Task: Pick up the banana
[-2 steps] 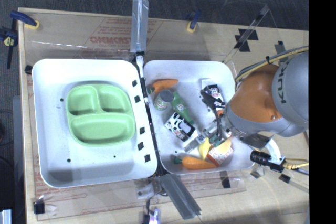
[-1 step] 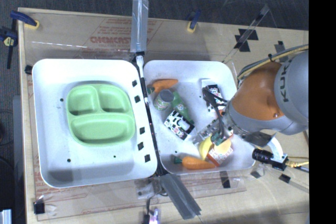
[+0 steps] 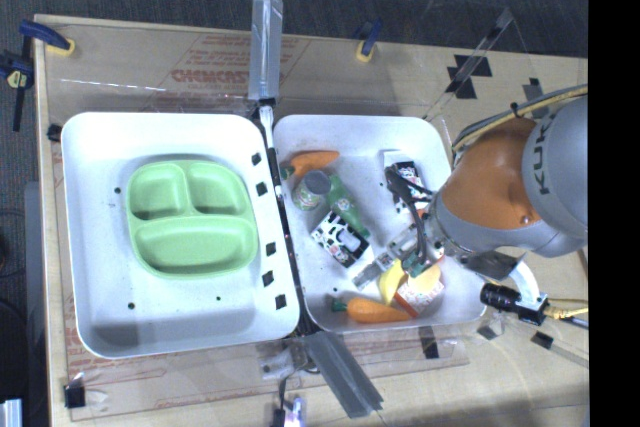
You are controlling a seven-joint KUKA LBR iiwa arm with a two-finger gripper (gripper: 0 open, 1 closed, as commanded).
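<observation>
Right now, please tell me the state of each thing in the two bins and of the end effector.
Green tray: lying flat in the left bin, compartments up.
Banana: lying in the right bin, under the end effector, not lifted.
Upper carrot: lying near the divider.
Lower carrot: lying at the near wall.
Green bottle: lying on its side.

Grey arm (image 3: pixel 560 165) with a broad orange band (image 3: pixel 485 185) – black lettering, yellow cable (image 3: pixel 565 313) trailing.
</observation>
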